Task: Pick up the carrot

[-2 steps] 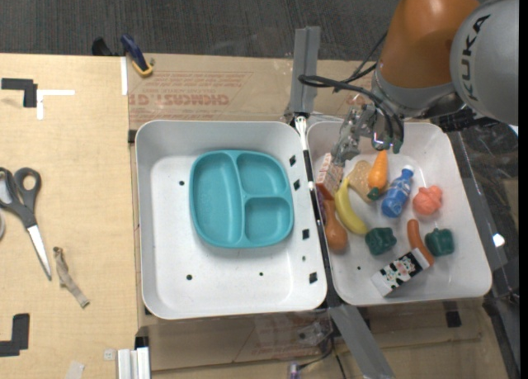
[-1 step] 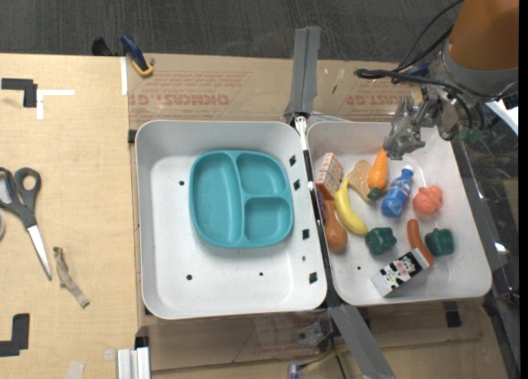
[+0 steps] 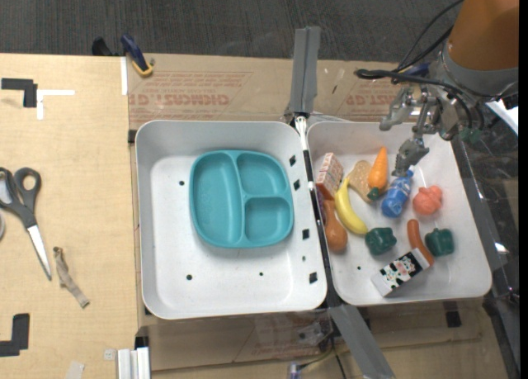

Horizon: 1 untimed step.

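The carrot (image 3: 378, 168), orange with a green stalk end pointing down, lies near upright in the back middle of the right bin (image 3: 470, 286), between a slice of bread (image 3: 359, 177) and a blue bottle (image 3: 398, 196). My gripper (image 3: 415, 139) hangs above the bin's back part, just right of and slightly behind the carrot, apart from it. It looks open, with nothing between its fingers; one finger (image 3: 410, 155) points down toward the blue bottle.
Around the carrot lie a banana (image 3: 351, 209), a small box (image 3: 329, 172), a pink fruit (image 3: 427, 200), two green peppers (image 3: 380, 240), sausages (image 3: 334, 230) and a cow-print carton (image 3: 402, 270). The left bin (image 3: 165, 286) holds a teal divided plate (image 3: 242, 198). Scissors (image 3: 25, 212) lie on the bench.
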Each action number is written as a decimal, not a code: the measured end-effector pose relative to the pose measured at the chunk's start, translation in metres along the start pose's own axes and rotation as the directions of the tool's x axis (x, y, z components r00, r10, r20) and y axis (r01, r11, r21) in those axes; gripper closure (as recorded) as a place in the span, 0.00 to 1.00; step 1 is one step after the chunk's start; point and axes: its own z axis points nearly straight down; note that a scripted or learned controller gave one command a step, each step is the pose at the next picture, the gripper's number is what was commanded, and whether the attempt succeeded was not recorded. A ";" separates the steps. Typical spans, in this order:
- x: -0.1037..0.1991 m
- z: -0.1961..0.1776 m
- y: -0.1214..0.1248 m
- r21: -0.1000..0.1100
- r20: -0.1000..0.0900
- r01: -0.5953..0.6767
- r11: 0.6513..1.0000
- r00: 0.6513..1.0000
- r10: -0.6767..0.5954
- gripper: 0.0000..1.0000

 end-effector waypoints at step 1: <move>-0.025 0.103 -0.037 0.000 -0.002 -0.149 0.989 0.989 0.149 0.00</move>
